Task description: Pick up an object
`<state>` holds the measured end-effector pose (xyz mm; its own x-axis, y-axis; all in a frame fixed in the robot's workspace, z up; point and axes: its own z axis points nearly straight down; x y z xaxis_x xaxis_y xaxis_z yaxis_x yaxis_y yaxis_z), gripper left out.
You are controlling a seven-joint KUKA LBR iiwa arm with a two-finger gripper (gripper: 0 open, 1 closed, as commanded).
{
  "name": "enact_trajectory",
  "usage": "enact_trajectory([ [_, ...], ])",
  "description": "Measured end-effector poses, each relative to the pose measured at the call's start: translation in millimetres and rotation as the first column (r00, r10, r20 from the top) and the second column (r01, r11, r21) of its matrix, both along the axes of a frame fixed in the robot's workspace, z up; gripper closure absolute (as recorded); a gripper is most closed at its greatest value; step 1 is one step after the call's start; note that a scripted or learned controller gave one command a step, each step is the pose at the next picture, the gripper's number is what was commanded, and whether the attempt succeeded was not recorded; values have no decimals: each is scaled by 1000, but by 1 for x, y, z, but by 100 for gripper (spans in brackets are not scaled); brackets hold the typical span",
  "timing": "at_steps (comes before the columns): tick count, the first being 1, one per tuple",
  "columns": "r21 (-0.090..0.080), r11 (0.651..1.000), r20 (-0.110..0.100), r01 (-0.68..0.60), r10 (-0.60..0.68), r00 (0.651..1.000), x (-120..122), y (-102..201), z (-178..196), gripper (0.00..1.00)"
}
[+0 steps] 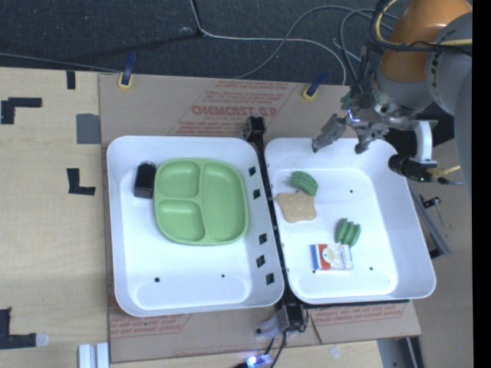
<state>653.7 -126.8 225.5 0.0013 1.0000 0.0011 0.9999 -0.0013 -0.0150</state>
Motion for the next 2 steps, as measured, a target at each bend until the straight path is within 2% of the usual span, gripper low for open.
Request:
enact_trajectory([
  [1,-2,1000,14,-3,3,1000,3,0,8,0],
  [2,-2,1000,10,-3,3,1000,-4,5,-38,0],
])
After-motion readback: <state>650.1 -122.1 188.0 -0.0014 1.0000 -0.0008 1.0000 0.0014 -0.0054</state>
